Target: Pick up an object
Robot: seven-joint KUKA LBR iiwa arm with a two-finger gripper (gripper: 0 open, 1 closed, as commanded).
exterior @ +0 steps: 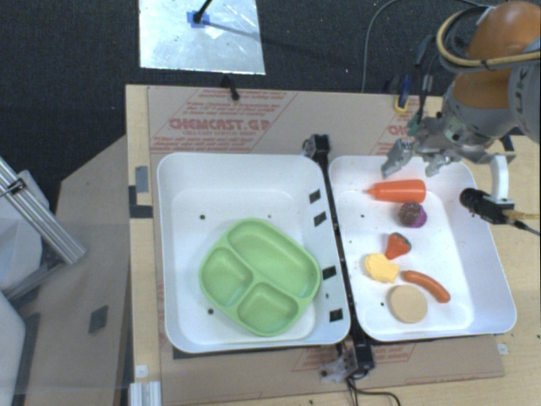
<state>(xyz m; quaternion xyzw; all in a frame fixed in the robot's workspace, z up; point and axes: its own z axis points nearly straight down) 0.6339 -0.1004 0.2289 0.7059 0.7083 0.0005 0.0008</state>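
Just below end effector (415,161), carrot (396,191)

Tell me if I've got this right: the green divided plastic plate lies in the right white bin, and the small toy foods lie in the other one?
Not quite. The camera view shows the green divided plastic plate in the left white bin; the small toy foods lie in the right white bin.

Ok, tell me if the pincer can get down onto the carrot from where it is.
Probably yes. The pincer hangs open just above the carrot, which lies alone at the far end of the right bin; the purple ball beside it sits apart, leaving room.
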